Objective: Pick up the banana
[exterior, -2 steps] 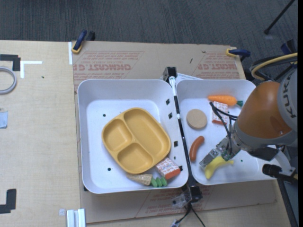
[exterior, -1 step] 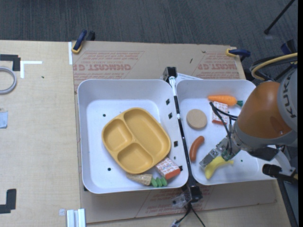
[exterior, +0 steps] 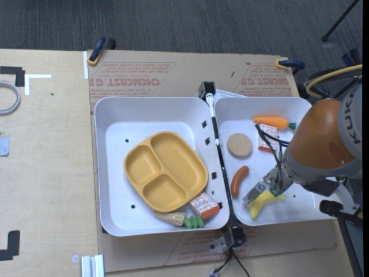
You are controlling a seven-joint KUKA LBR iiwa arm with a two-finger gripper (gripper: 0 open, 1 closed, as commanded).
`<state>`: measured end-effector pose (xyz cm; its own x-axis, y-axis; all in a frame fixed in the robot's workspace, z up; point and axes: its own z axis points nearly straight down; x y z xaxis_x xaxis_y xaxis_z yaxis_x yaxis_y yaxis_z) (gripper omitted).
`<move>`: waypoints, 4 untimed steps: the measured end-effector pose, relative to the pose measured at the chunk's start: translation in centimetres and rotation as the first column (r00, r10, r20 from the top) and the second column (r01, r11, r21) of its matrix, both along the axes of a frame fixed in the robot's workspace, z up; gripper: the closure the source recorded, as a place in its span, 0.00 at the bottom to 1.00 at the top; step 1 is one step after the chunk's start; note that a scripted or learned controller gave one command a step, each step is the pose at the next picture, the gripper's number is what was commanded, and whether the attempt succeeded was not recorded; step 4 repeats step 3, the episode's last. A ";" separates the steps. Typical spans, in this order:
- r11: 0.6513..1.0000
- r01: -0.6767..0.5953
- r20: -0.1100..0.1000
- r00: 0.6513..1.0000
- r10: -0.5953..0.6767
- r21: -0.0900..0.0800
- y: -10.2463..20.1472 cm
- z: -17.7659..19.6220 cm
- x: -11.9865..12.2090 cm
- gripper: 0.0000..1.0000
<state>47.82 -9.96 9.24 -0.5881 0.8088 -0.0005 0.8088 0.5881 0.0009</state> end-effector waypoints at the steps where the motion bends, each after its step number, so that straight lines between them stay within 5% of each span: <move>1: 1.000 0.000 0.000 1.000 0.000 0.000 0.0 0.0 0.0 0.00; 4: 1.000 0.000 0.000 1.000 0.000 0.000 0.0 0.0 0.0 0.00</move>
